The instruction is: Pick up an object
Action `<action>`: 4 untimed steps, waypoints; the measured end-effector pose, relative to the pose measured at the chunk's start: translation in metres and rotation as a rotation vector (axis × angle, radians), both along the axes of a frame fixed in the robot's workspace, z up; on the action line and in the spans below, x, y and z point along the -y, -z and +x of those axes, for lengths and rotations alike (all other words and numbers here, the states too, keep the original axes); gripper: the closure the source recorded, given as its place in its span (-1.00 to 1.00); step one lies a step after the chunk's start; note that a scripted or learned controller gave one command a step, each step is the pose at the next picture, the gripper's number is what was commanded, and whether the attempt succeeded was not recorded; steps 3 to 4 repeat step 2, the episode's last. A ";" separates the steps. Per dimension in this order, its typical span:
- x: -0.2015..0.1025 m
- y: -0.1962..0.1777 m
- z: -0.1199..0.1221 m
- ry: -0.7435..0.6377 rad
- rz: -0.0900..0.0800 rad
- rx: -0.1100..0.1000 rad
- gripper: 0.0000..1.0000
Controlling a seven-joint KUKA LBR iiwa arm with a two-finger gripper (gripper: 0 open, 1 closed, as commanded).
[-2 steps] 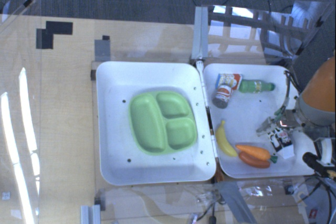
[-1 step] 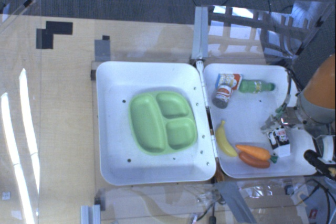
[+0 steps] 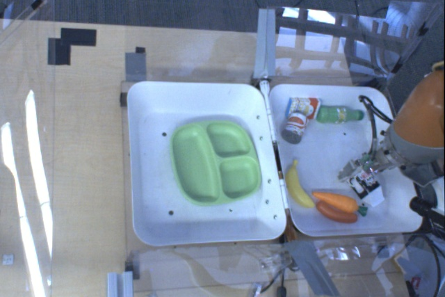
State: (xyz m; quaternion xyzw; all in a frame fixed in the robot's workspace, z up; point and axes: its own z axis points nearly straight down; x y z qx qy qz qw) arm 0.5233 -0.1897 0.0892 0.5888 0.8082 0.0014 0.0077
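Camera view: gripper (image 3: 363,176) hangs low in the right bin (image 3: 327,222), whether clenched or released I cannot tell, nothing lifted; carrot (image 3: 335,206) lies just beside it, pick still ahead.

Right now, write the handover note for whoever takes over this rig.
Tool: low in the right bin, near its right side; nothing seen held.
Right bin: can and green bottle at the far end, banana and carrot at the near end.
Left bin: green divided tray.
Done: nothing picked yet.
Left: grasp and lift one object; the carrot lies nearest.
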 end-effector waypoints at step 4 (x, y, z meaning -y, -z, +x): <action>-0.063 -0.106 0.023 0.236 0.007 -0.007 1.00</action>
